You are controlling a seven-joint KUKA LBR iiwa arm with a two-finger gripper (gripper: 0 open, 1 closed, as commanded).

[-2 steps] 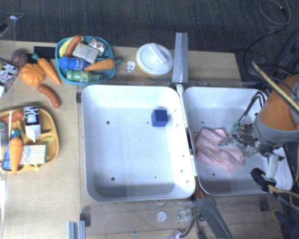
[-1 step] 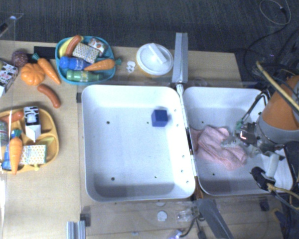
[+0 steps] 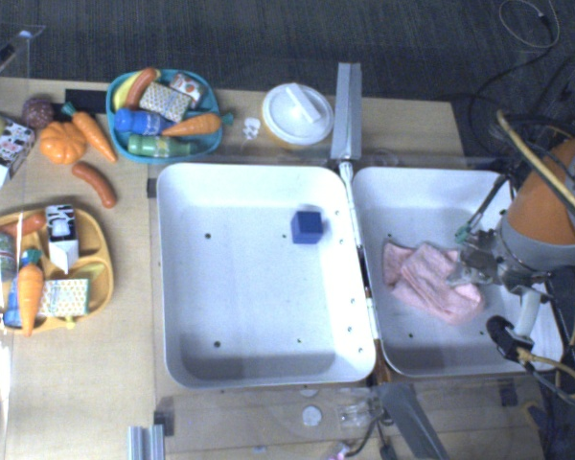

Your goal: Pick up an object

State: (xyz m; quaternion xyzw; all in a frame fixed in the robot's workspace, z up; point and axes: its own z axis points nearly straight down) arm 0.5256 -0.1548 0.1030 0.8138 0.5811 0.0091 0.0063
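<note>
Pale wooden surface (image 3: 125,286), dark carpet beyond, 2 white bins side by side. Left bin (image 3: 259,362): 1 blue cube (image 3: 308,226) near its upper right, well apart from everything else. Right bin (image 3: 412,209): 1 pink cloth (image 3: 426,281), crumpled, lying mid-bin, long axis running from upper left down to lower right.

Arm (image 3: 546,209) in from the right, orange band above the wrist, gripper (image 3: 471,262) low over the right bin. Cloth directly left of the gripper, its right edge touching or just under the tip; contact itself too blurred to confirm. Spread of the fingers: cannot tell, metal and cables tangled in shadow at that spot. No cloth seen lifted or pinched.

Likely target: cloth, far nearer than the cube, which sits across the divider (image 3: 357,247) in the other bin. Coming move hinges on the cloth lying left and slightly below the tip, so a short shift left and down to bite a fold. Risk: limp fabric, thin edge, easy slip.

Toy food in trays off to the left (image 3: 48,276), out of play.
</note>
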